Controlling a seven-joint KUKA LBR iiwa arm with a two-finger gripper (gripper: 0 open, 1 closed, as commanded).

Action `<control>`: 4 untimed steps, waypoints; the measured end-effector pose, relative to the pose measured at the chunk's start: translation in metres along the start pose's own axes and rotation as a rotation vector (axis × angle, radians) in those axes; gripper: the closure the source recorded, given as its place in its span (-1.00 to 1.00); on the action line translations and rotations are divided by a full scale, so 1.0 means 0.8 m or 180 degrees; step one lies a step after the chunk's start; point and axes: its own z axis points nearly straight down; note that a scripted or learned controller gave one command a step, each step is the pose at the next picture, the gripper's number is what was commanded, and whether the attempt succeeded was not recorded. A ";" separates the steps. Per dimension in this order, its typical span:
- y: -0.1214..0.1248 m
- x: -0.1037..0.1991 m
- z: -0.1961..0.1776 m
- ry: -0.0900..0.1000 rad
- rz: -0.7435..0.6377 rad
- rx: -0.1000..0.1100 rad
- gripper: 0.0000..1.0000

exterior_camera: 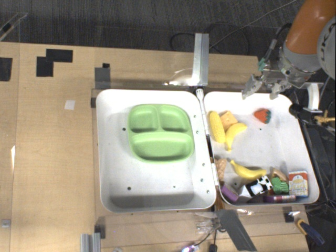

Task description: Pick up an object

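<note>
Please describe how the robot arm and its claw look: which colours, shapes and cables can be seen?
The arm has a rounded orange section above a grey wrist. The claw is a small grey metal part with two thin fingers. Thin dark cables run beside the wrist.

No legible text anywhere; small red-and-white carton [297,183] in the right bin's [294,140] near corner carries printing too blurred to read, likewise the black-and-white item [259,185] beside it

The wooden bench [52,156] bears two white bins side by side, left bin [113,156] and right bin [283,140].
</note>
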 end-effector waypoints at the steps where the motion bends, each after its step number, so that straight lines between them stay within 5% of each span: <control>1: -0.019 0.018 0.153 -0.0001 -0.0515 -0.0010 -1.00; 2: -0.015 0.018 0.135 -0.0011 -0.0517 -0.0046 1.00; 3: -0.014 0.038 0.145 0.0009 0.0678 -0.0080 1.00; 4: -0.072 0.018 0.154 0.0008 0.1020 -0.0066 1.00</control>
